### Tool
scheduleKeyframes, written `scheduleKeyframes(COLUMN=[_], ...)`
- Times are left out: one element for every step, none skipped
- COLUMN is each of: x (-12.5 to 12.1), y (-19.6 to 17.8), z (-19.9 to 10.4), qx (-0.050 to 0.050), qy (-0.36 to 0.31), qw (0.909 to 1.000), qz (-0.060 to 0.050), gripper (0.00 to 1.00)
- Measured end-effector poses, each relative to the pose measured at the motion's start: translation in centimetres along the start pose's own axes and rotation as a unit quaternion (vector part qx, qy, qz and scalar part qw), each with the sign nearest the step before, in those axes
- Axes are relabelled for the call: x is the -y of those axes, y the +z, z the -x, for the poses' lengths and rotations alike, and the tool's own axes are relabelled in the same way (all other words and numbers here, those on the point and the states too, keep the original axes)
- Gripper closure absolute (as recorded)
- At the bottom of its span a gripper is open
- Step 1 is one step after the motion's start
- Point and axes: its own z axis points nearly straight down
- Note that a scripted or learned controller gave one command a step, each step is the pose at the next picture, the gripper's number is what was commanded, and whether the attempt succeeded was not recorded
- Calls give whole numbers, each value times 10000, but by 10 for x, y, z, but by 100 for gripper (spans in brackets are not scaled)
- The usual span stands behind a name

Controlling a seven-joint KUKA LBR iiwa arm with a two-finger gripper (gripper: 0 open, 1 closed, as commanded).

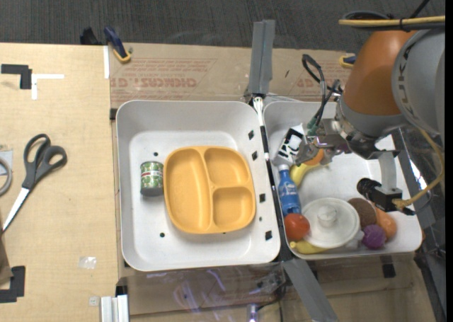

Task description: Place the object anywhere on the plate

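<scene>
The gripper (313,149), grip state impossible to tell, hovered over a banana (306,170) in the right bin (403,243), the yellow plate (209,190) lying well left.

A single fixed camera looks down on the counter (56,243) from above, tilted slightly so the far edge sits at the top of the frame and dark flooring shows beyond it. It stands far enough back to take in both white bins whole: the left bin (134,243) lies well to the left of the end effector (311,149), and the right bin (407,243) spreads directly beneath and below it in the frame. The arm (403,73) enters from the right, rising toward the lens, so its orange band looms large and blurs. Bare counter fills the frame's left third, far from the end effector.
</scene>
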Motion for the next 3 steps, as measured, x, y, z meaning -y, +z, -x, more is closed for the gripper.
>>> scheduleKeyframes(x=[32, 16, 16], y=[-1, -30, -35], z=[-67, -128, -173], qx=[-8, 2, 1], qy=[-977, -1857, -1717], qw=[9952, 9826, 9851], qz=[7, 21, 17], gripper=[100, 100, 100])
